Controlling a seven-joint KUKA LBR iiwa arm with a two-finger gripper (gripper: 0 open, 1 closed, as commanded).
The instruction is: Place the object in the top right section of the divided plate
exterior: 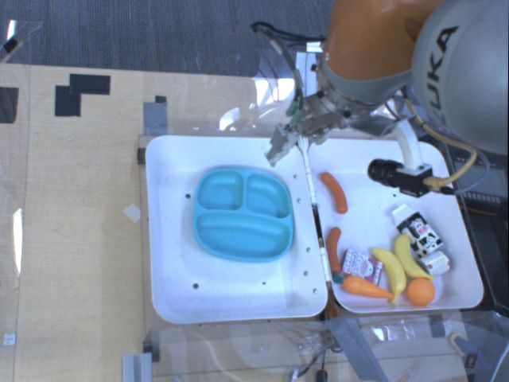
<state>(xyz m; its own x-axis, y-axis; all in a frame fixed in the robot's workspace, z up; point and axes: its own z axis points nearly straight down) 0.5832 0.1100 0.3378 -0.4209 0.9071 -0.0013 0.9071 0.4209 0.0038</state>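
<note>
The arm (pixel 413 46) reaches in from the right, its orange band and grey casing covering the upper right of the view. Its gripper (pixel 280 148) hangs at the far edge of the bench, above the seam where the two white bins meet. The grey fingers slant down and to the left, and nothing shows between them. Whether they are spread or pressed together cannot be told from this angle, since they appear as one blurred grey shape.

The left bin (pixel 171 293) holds the blue divided plate (pixel 242 214), which lies flat near the bin's middle. It has one long section at the near side and two smaller ones at the far side. All three sections show bare blue.

The right bin (pixel 453 213) holds the loose objects. A sausage (pixel 335 192) lies aslant near the dividing wall, well apart from the plate. A second sausage (pixel 333 249) lies closer to the camera, beside a small carton (pixel 362 264). A carrot (pixel 366 287) rests along the near edge, next to two bananas (pixel 398 263) and an orange (pixel 421 292). A small cow-patterned box (pixel 423 241) sits just beyond the orange, touching one banana.
</note>
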